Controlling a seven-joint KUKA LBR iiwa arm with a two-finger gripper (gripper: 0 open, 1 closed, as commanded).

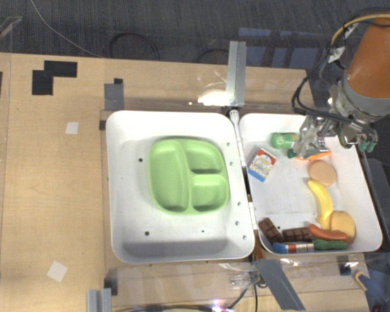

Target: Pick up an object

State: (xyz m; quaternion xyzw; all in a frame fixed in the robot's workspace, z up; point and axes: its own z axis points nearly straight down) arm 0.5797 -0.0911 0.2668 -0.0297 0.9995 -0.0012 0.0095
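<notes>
The right bin [370,194] holds several toy foods. A green bottle-like item [283,140] lies near its back, with a small white carton [262,164] in front of it. An orange piece [319,155], a tan oval [322,173], a banana [323,202] and a bun [343,223] run down the right side. My gripper [304,147] hangs low over the back of this bin, just right of the green item and beside the orange piece. Nothing shows held in it.
A red sausage [328,233], brown chocolate pieces [270,228] and a blue-red stick [292,246] crowd the right bin's front edge. The left bin [127,174] carries a green divided plate [187,175]. A metal post [236,70] stands behind the wall between the bins.
</notes>
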